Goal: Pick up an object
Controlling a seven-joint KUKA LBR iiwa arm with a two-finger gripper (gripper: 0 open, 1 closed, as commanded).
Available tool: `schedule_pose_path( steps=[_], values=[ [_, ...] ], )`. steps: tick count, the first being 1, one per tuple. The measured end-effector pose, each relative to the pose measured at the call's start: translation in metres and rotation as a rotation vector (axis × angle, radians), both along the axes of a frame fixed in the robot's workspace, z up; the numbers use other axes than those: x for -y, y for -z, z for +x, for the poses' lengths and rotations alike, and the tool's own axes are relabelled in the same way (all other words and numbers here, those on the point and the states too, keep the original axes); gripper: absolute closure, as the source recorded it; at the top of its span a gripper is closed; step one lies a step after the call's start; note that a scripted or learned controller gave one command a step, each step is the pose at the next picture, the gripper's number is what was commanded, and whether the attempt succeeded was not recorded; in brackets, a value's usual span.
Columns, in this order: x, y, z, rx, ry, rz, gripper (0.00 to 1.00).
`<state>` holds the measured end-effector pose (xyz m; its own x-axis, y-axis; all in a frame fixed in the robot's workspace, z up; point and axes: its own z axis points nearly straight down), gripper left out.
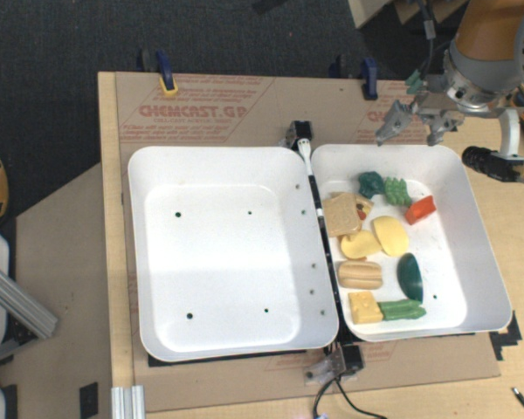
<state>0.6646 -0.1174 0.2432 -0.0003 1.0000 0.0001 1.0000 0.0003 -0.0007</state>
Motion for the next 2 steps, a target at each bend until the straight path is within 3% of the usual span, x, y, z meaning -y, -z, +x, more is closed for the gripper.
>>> schedule_pose_path(
  steps=[1,2],
  values=[
    [-0.092,-0.022,-0.009,0.0,-0.007,0.003,0.0],
    [-0.09,0.021,-0.027,-0.006,0.001,0.0,0.0]
  ],
)
